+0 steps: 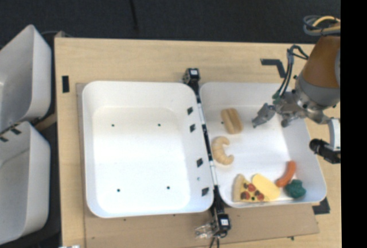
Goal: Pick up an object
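The right bin point(261, 152) holds several toy foods. A tan bread loaf point(231, 120) lies near its back left, with a pale croissant point(222, 150) just in front of it. Along the front wall sit a pizza slice point(245, 190), a yellow cheese wedge point(267, 186), an orange carrot point(286, 173) and a green piece point(296, 189). My gripper point(274, 117) hangs over the back right of this bin, to the right of the bread loaf. It is open, with nothing between its fingers point(262, 115).
The left bin point(137, 149) sits beside the right one, joined by a black-clipped divider point(202, 138). Both rest on a wooden bench point(143, 57). Two white containers point(20, 74) stand off the bench's left edge.
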`<state>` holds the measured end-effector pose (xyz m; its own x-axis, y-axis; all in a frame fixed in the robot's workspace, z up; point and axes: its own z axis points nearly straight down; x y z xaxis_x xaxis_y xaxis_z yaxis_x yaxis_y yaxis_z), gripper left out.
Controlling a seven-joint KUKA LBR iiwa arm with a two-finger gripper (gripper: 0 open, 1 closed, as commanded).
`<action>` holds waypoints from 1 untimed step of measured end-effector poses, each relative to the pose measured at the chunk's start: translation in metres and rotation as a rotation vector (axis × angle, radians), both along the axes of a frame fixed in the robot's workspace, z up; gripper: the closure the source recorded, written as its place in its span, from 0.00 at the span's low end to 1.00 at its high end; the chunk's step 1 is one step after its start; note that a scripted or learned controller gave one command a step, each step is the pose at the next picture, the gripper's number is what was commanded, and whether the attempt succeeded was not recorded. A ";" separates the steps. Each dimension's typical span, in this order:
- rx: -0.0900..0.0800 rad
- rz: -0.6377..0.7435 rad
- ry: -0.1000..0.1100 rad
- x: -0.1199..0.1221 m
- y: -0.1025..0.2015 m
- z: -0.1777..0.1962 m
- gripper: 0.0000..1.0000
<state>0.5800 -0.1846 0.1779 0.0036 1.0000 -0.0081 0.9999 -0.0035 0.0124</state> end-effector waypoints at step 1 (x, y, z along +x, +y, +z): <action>0.003 0.008 0.008 -0.002 0.003 0.006 1.00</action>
<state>0.5780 -0.1813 0.1835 -0.0050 1.0000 -0.0047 1.0000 0.0050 0.0042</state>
